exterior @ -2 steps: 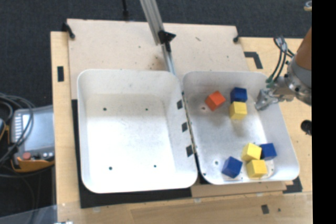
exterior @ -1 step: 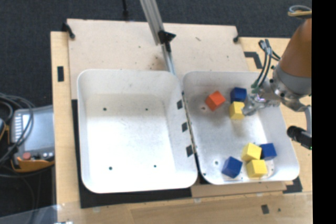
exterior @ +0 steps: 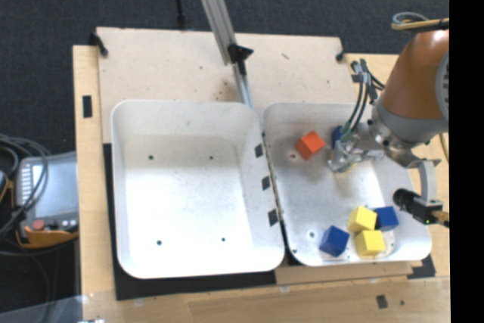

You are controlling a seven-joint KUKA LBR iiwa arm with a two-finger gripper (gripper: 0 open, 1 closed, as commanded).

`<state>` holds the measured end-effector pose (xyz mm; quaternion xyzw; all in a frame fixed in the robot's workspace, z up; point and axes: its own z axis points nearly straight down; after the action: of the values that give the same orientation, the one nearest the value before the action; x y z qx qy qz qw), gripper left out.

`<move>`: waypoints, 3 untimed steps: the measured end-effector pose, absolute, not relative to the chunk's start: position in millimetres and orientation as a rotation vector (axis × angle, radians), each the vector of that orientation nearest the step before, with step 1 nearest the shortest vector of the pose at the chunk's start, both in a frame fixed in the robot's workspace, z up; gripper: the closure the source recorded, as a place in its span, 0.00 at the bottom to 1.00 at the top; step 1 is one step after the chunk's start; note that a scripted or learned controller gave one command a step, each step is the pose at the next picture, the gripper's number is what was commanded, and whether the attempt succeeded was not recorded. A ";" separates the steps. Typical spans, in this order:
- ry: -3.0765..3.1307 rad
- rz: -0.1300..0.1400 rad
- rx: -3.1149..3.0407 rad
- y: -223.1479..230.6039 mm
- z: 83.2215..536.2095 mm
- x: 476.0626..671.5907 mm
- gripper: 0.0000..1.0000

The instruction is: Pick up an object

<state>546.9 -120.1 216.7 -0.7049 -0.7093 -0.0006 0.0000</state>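
A grey-and-orange KUKA arm (exterior: 412, 98) reaches over the right-hand bin (exterior: 302, 253), one of two white bins on the bench, as its gripper (exterior: 344, 160) hangs low above the bin floor. Whether the gripper is parted or closed cannot be made out, and nothing is seen held in it. The orange block (exterior: 308, 144), the nearest candidate, lies just beside the gripper, toward the left-hand bin (exterior: 189, 189). Two yellow blocks (exterior: 363, 219) and two blue ones (exterior: 333, 240) cluster at the right bin's near edge.
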 end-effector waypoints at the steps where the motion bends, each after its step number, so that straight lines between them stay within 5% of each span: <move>1: -2.228 -0.002 -2.213 -63.9 213.6 537.3 1.00; 3: -2.229 -0.003 -2.211 44.7 232.7 520.4 1.00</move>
<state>520.4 44.7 232.7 -0.7042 -0.7100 -0.0010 0.0009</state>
